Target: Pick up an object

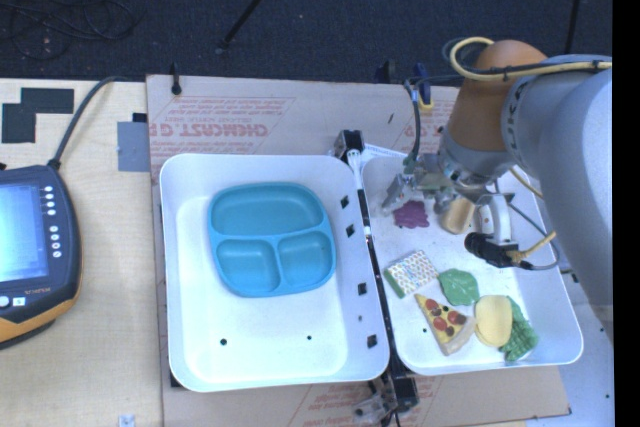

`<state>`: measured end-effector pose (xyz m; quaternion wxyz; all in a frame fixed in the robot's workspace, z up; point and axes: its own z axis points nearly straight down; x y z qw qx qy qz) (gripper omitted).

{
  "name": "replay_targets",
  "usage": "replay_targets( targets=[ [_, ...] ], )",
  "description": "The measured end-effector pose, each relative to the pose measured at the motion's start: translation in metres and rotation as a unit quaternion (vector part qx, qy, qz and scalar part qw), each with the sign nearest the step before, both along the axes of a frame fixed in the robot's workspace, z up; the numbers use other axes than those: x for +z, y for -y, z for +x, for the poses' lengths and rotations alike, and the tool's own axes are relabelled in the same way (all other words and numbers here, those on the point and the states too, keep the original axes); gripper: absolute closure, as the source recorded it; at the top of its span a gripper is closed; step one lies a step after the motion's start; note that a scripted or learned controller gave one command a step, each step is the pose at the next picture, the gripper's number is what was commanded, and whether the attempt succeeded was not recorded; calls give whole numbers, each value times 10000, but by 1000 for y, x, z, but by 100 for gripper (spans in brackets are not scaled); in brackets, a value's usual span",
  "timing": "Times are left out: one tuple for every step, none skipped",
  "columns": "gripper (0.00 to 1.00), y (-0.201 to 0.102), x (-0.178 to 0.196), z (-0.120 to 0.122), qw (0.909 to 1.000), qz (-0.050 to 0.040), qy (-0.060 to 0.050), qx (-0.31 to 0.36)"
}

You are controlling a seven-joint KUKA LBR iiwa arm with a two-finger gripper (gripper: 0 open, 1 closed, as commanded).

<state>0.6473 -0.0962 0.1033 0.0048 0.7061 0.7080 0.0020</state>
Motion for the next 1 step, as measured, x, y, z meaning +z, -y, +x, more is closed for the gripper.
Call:
replay_targets(
  targets=[
    [0, 36, -16, -4, 10000, 15, -59, -21]
  ],
)
